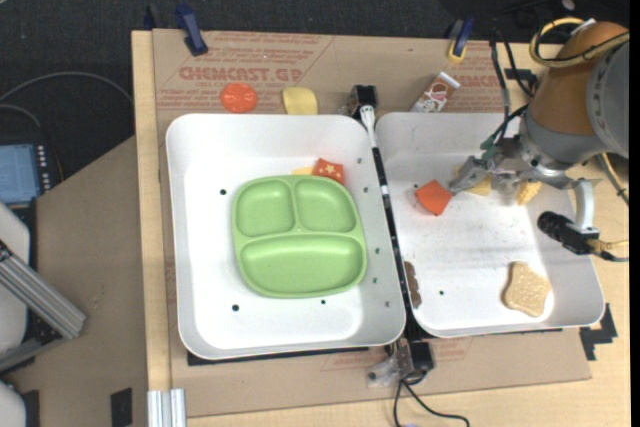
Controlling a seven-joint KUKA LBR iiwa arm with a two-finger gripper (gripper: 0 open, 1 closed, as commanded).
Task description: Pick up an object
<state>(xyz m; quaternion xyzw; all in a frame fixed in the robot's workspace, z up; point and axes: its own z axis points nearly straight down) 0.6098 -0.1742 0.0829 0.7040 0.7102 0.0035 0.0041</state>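
You have the gripper (478,177) low inside the right bin (470,315), in its upper half, with the grey arm (575,110) coming in from the right edge of the worktop (300,55). You cannot tell from this angle whether it is released or clenched; nothing is visibly held in it.

Take the right bin as your reference. The orange block (433,198) lies on the bin floor just to the left of the gripper tip, close to it, though contact is not clear. Yellowish pieces (505,185) sit right under and beside the gripper, partly hidden by it. A tan, bread-like item (526,290) rests in the bin's lower right corner, well apart from the gripper.

Touching the right bin's left wall is the left bin (200,315), which carries a green divided plate (298,235) and a small red item (329,170) just above the plate's upper rim. Beyond the bins' far edge, on the cardboard, you see an orange round piece (238,97), a yellow piece (299,101) and a small wrapper (435,95).
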